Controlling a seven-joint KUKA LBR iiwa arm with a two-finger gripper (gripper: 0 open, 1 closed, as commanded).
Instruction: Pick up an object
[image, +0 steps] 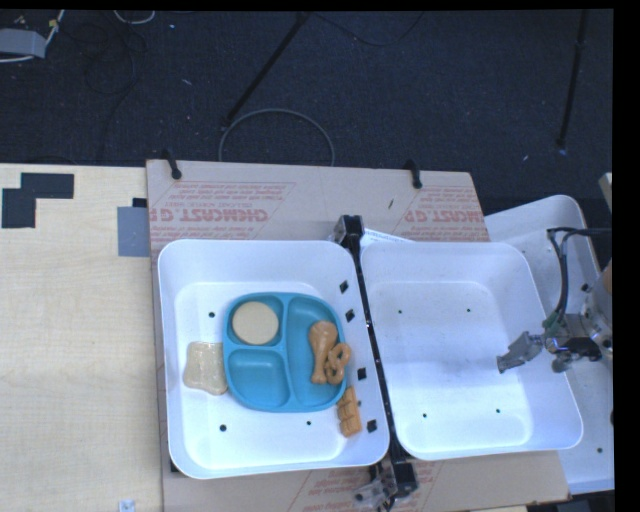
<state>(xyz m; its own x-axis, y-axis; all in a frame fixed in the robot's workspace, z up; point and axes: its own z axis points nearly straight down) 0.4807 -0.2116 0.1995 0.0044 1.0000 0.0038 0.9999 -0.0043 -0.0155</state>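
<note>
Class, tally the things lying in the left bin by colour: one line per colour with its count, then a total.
Blue: 1, the divided tray
Tan: 4, the round disc, the knobbly piece on the tray, the pale slab left of the tray, the small chunk by the tray's lower right corner
Total: 5

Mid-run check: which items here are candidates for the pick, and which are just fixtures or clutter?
Pick candidates, all in the left white bin:
- blue three-compartment plastic tray
- round tan disc, in the tray
- twisted brown pretzel piece, in the tray
- pale beige flat piece, beside the tray
- small orange-brown chunk, beside the tray

Just there:
- right white bin
- cardboard sheet
- gripper, over the right bin
</note>
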